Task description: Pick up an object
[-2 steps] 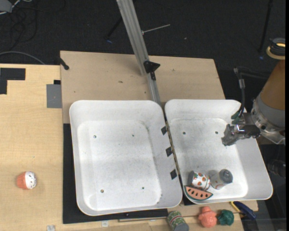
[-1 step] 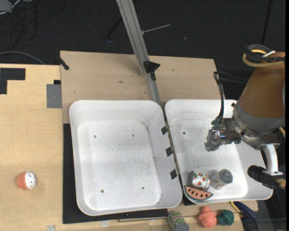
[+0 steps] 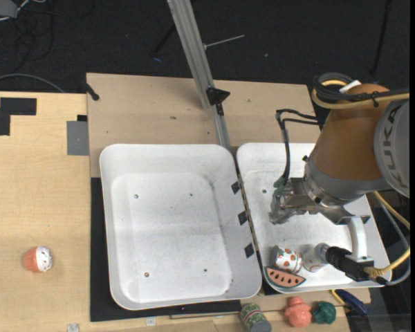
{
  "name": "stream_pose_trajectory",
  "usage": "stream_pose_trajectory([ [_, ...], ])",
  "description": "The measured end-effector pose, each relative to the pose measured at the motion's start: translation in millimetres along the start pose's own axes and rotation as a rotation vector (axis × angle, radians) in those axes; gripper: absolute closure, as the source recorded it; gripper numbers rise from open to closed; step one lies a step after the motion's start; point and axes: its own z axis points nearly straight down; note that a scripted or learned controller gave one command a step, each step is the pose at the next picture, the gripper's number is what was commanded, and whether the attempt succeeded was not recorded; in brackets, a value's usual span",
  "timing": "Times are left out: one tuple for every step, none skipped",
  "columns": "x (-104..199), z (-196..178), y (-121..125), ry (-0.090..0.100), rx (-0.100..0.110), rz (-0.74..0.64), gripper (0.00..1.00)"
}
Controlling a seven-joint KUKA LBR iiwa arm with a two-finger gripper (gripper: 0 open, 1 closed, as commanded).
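Camera view, big to small, all placed against the right bin [image 3: 263, 164].

- Arm [image 3: 346, 151]: reaches in over the right bin's right side and covers much of that half.
- Left bin [image 3: 166, 220]: butts against the right bin's left wall.
- Gripper [image 3: 285, 209]: hangs above the middle of the right bin, toward its left wall. Can't tell if the claw is apart or together; it's too blurred at the tip. Nothing visibly held.
- Watermelon slice [image 3: 285, 279]: in the right bin, lying flat against its near wall, left corner.
- Spotted toy [image 3: 288, 259]: in the right bin, just beyond the slice and close to touching it, nearer the front wall than the gripper is.
- Outside the right bin's near wall: pink toy [image 3: 297, 312], green toy [image 3: 324, 312], small can [image 3: 252, 317].
- Orange ball [image 3: 38, 259]: well apart from the right bin, past the left bin.

Best target, I'd say, is the spotted toy. It looks small, light and hard, and its rounded shape will likely squirt out of an off-centre pinch, so take it across its widest middle from straight above. The slice looks thin and lies flat by the wall, so it's a poor grab.
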Motion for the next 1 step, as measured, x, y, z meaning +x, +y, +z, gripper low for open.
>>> stream_pose_trajectory([
  [63.2, 5.3, 3.1, 0.0, 0.0, -0.001, 1.0],
])
